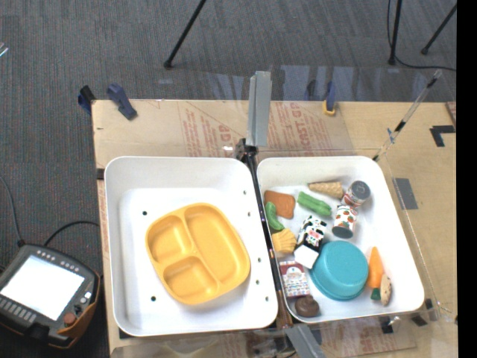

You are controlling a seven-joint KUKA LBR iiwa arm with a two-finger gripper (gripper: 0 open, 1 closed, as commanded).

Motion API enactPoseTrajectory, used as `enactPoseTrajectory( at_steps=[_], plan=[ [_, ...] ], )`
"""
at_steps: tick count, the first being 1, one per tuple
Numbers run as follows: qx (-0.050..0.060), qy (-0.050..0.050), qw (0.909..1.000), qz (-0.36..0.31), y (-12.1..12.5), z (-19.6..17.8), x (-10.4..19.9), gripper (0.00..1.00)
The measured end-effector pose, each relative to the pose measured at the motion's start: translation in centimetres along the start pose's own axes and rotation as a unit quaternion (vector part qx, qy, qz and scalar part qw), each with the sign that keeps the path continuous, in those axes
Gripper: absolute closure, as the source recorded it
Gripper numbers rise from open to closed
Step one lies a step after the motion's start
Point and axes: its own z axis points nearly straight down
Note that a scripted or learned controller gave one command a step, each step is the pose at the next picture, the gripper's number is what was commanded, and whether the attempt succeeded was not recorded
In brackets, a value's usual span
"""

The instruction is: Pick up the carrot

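- Small orange plastic carrot [376,266] lying in the right shallow white bin [399,200], at 3 o'clock of the teal round bowl [340,270], touching it.
- Approach step, not yet begun.
- Gripper state: cannot tell.
- Next: descending narrowly between bowl and bin wall.

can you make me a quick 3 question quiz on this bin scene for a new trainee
1. True or false: the carrot lies in the same bin as the yellow plate.
2. What touches the carrot's left side? A) teal bowl B) cone C) can
3. How many compartments does the yellow plate have?

Key: 1 false, it lies in the right bin. 2 A. 3 three.
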Motion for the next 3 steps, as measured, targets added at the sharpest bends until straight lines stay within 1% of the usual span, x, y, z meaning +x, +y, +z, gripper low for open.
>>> enactPoseTrajectory(
  at_steps=[1,2,3],
  plan=[
    [-0.003,-0.002,0.9962,-0.087,-5.1,0.4,-1.1,1.0],
    [-0.008,-0.003,0.9943,-0.107,0.0,16.0,-0.1,1.0],
    [0.001,-0.002,0.9808,-0.195,-0.4,39.8,-0.5,1.0]
  ],
)
